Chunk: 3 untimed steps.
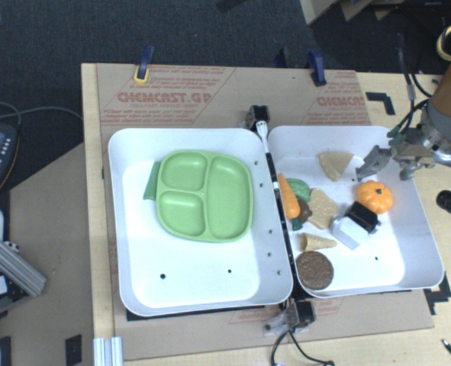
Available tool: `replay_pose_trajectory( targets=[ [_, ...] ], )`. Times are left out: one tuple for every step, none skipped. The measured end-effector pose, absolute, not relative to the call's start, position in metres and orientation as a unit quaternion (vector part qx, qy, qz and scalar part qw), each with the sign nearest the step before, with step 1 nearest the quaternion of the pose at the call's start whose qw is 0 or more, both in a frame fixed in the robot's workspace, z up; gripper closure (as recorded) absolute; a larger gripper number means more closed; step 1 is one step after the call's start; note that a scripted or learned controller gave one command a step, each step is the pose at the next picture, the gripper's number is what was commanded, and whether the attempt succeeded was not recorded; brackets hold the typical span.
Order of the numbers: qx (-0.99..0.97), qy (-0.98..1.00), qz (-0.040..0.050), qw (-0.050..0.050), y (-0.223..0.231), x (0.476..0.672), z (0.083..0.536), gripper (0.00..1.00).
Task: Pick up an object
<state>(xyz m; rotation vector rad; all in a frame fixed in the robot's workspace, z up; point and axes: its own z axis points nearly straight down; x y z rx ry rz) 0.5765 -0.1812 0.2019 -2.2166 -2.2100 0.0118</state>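
Note:
My gripper [390,163] hangs over the far right part of the right bin [416,242], open, with nothing between its fingers. Just below it in the view lies a small orange pumpkin [374,197], apart from the fingertips. A black and white block [356,226] sits beside the pumpkin. A tan wedge [334,165] lies left of the gripper. Further left are an orange carrot [288,197], a green piece [299,188], a tan cracker [323,208], a small pale wedge [317,242] and a round brown cookie [314,270].
The left bin [133,265] holds a green divided plate [206,195]. Blue and yellow clamps [143,65] grip the cardboard at the back edge. The arm's grey body [446,120] enters from the right.

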Motion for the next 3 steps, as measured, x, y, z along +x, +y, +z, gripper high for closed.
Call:
replay_pose_trajectory(
  targets=[
    [-0.707,-0.707,-0.0001,0.0,-0.181,0.58,0.21,0.0],
    [-0.707,-0.707,0.0016,0.003,-0.18,0.58,0.146,0.0],
    [-0.707,-0.707,-0.0041,-0.011,-0.184,0.587,0.107,0.0]
  ],
)
